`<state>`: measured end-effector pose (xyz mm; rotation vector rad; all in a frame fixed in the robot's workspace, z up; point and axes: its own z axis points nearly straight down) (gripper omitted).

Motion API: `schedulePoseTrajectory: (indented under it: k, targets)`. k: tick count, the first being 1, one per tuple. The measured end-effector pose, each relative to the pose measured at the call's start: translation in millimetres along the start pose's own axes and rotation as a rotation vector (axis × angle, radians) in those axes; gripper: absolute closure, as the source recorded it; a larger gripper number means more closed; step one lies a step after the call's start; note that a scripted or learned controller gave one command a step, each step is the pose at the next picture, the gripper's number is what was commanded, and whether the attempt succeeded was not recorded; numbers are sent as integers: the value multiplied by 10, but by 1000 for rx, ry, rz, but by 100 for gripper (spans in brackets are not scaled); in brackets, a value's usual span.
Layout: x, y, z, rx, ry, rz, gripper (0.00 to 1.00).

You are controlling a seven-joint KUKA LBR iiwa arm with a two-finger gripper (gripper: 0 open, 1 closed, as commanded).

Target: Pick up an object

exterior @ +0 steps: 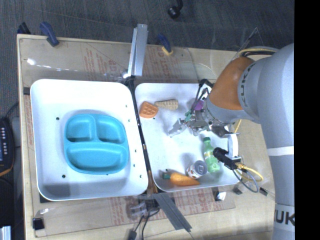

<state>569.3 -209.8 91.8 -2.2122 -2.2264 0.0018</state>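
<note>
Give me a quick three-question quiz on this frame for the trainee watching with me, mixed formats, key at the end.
1. True or false: the blue divided tray lies in the same bin as the carrot.
2. Multiple choice: which item lies nearest the carrot? A) the small can B) the orange waffle-shaped toy C) the tan oblong piece
3. Fill in: the gripper is over the ____ bin in the camera view.

Key: 1 false, the tray is in the left bin and the carrot in the right. 2 A. 3 right.
</note>
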Motion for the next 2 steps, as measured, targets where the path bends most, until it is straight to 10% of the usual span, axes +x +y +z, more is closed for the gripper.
schedulePoseTrajectory:
  k: [1, 2]
  targets:
    - [2, -912, -9, -5, -1, -1, 0]
    - [1, -894, -112, -8, -3, -7, 100]
